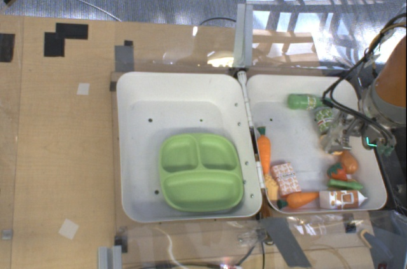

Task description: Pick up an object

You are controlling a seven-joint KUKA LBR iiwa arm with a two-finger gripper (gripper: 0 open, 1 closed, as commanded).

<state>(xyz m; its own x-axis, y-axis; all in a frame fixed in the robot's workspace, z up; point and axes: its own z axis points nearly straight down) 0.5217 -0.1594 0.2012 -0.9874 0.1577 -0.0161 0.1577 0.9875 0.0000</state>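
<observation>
Orange carrot (264,151) lies lengthwise along the right bin's (299,124) left wall; the tool's (336,140) grip state is unclear.

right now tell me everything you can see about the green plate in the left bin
The green plate is a light green, rounded-square tray that looks like matte plastic. It has three compartments: two smaller ones along its far side and one wide one along its near side, all with nothing in them. It lies flat and right side up on the floor of the left bin, toward the near right corner, turned slightly. Nothing else touches it.
</observation>
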